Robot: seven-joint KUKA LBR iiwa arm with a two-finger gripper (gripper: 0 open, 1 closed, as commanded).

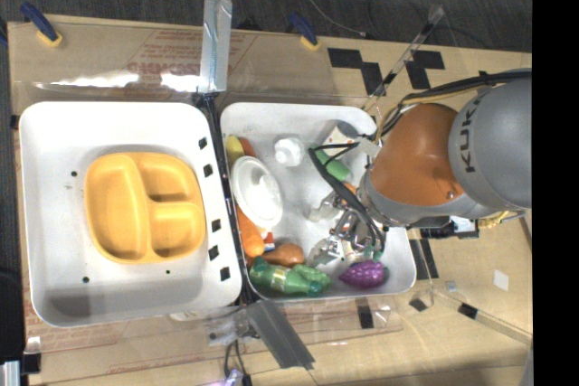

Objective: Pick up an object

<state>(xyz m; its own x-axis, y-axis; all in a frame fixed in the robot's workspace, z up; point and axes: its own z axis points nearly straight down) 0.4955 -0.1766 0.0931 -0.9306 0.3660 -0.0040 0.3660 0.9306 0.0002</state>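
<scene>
Bins sat side by side on the bench (470, 348): the left bin (45, 194) held a yellow divided tray (145, 203), the right bin (271, 117) a crowd of toys. There the arm (452, 158) reached down, its gripper (348, 235) low among them, its opening impossible to tell. A white bowl (256, 188) lay to its left, purple grapes (362, 273) just below it, a green bottle (289, 278) and carrot (252, 237) nearby.

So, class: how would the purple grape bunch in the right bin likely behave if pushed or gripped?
The purple grape bunch looks like light moulded plastic, so it would probably slide easily. Its bumpy, rounded surface may slip from fingers. Lying near the bin wall, it could jam there.
</scene>
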